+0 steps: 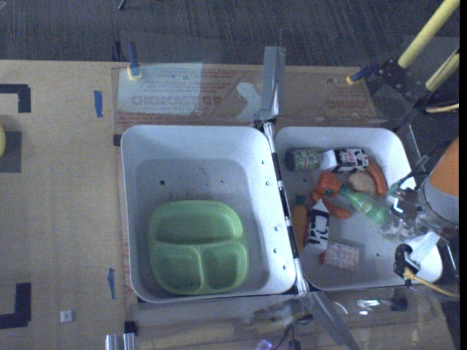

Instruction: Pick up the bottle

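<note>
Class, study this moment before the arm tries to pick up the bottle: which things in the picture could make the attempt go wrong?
1. The green bottle lies on its side among orange toys, so a neighbour may be caught or pushed instead.
2. It is rounded and may roll away.
3. The gripper works close to the right bin's wall, so it may bump the rim.

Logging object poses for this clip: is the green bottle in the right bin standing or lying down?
Lying down. The green bottle rests on its side among the clutter in the right bin, its length running diagonally across the floor.
</note>
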